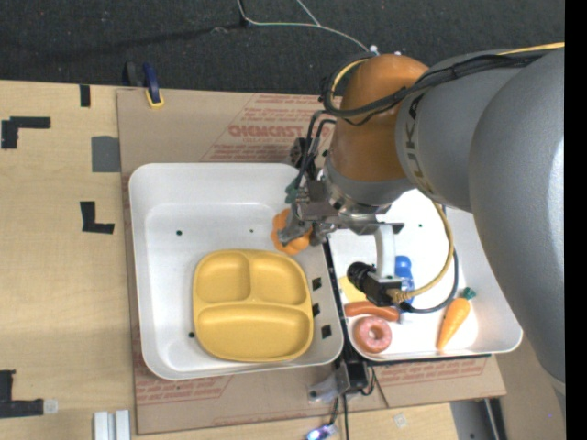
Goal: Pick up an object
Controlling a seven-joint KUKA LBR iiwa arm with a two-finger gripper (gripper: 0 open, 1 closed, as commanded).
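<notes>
My gripper (301, 230) hangs over the right side of the left bin (165, 209), close to the wall between the two bins. A small orange object (287, 234) sits between its dark fingers and pokes out to the left and below them. The fingers are shut on it. The arm's big orange and grey wrist hides the upper part of the right bin (495, 337).
A yellow divided plate (252, 305) fills the front of the left bin. In the right bin lie a pink donut (373, 335), a toy carrot (454, 322), a reddish sausage shape (374, 312) and a small blue piece (402, 268).
</notes>
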